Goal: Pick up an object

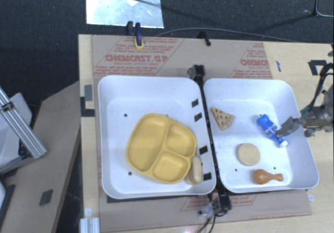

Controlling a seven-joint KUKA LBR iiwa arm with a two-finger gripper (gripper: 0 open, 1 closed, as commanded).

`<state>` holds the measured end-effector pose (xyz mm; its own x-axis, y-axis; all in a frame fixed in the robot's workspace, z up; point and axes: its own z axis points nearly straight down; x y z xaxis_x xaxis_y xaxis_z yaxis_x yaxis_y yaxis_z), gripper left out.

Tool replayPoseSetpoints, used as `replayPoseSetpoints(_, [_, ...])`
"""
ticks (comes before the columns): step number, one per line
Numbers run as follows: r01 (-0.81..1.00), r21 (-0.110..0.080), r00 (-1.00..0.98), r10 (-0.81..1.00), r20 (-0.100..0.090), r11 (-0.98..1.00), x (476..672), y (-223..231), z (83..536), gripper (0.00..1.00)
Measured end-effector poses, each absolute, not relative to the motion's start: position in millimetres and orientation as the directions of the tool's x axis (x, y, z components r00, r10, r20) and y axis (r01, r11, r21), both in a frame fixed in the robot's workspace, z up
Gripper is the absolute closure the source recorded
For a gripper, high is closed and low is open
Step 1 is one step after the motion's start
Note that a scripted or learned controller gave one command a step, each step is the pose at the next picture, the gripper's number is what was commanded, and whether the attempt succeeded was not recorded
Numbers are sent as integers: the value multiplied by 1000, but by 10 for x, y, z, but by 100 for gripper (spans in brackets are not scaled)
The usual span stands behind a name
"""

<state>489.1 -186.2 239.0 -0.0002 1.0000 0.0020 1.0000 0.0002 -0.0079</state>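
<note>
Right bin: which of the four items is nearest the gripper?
The blue bottle, up by the bin's right wall. The gripper sits right beside it, while the waffle wedge, round biscuit and drumstick lie farther left or lower.

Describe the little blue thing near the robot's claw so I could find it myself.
Look in the right white bin, toward its right wall where the gripper reaches in. The blue bottle lies flat there, tilted, right beside the gripper's tip. It is the bin's one blue item: the waffle wedge, round biscuit and drumstick are tan or brown.
</note>
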Motion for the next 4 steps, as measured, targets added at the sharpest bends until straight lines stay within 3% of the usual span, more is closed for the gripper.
replayPoseSetpoints(1, [1000, 2, -3, 1000, 0, 3, 4914, -1859, 2438, 0])
replayPoseSetpoints(2, [1000, -1, -2, 1000, 1, 2, 4988, -1804, 1973, 0])
replayPoseSetpoints(4, [1000, 4, 0, 1000, 1, 0, 4953, -1850, 890, 0])
